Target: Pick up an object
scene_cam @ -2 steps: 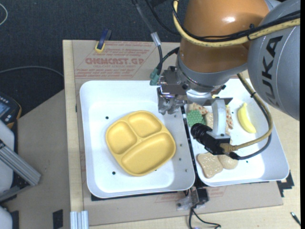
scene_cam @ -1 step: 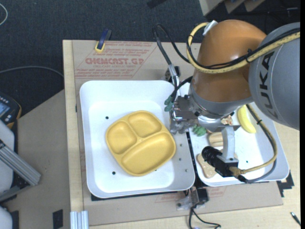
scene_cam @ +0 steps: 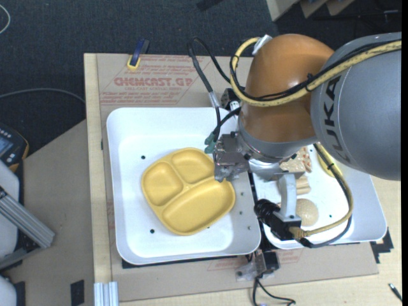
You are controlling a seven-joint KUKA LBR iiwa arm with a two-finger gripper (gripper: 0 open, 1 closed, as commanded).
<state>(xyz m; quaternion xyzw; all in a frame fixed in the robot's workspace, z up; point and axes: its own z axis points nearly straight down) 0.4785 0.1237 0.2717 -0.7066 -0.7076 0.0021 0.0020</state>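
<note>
Yellow divided plate (scene_cam: 187, 190) in left bin (scene_cam: 121, 171), right rim under fingers (scene_cam: 224, 168)

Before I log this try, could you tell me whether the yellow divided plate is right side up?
Right side up: the yellow divided plate lies flat in the left bin, its three compartments facing upward.

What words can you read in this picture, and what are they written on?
"CHEMCAST GP": big red letters on the brown board behind the left bin, partly crossed by a black cable.
Smaller red lines around it: too small to read.
"KU": black letters on the grey arm, the rest cut off from sight.
</note>
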